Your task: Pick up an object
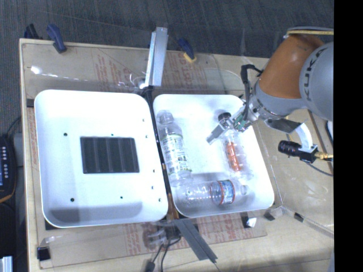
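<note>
I judge the approach step in hand: my gripper (222, 128) hangs over the right bin (195, 103), its grip state beyond telling, just above the orange-tinted bottle (235, 156) (nothing visibly held), so descent comes next.

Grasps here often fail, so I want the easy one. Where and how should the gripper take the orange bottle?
Probably across the middle of the orange bottle, descending from above. It lies flat, apart from both clear bottles, with open floor either side. The gripper hovers near its top end.
</note>
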